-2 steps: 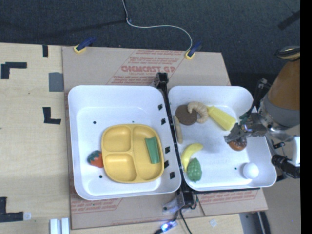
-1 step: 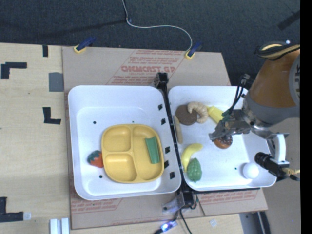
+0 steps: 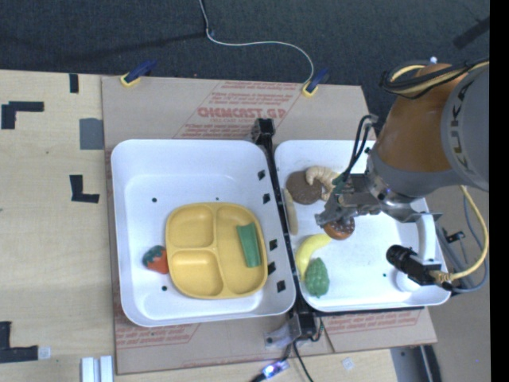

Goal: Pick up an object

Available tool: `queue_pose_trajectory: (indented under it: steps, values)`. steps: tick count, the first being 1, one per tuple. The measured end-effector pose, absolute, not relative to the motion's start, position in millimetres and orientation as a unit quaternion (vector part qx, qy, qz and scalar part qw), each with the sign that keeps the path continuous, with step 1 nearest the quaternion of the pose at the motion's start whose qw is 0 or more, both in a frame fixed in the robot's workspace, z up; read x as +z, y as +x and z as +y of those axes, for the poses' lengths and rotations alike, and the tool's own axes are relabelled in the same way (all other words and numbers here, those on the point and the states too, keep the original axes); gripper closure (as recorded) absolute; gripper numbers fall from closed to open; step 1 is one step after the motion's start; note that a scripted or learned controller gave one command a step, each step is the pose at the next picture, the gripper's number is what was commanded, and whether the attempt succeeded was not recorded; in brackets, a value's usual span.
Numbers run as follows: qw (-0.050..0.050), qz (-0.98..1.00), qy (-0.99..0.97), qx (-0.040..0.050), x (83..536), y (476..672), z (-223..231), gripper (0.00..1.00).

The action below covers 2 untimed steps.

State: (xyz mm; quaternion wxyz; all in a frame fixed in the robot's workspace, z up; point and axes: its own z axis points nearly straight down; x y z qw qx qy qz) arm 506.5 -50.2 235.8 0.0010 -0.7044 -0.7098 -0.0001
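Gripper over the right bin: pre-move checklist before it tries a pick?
1. Gripper above the right white bin: ok.
2. Target under it, a small reddish-brown round object: ok, directly below.
3. Anything held between the fingers: cannot tell, wrist hides them.
4. Neighbours clear: not ok; brown disc-shaped object and yellow plastic banana lie close.
5. Green bumpy plastic vegetable out of the way: ok, toward the bin's near edge.
6. Yellow divided tray in the left bin: ok, far away.

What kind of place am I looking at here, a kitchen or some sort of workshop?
Probably a robot test lab, not a kitchen. A grey and orange arm reaches over two white bins holding toy food, such as a yellow tray and banana, on cardboard.
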Motion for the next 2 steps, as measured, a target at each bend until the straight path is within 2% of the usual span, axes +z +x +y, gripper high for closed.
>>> queue_pose_trajectory:
  steps: [2]
  values:
    - [0.001,-0.710,-0.704,0.0004,235,508.6,70,1.00]
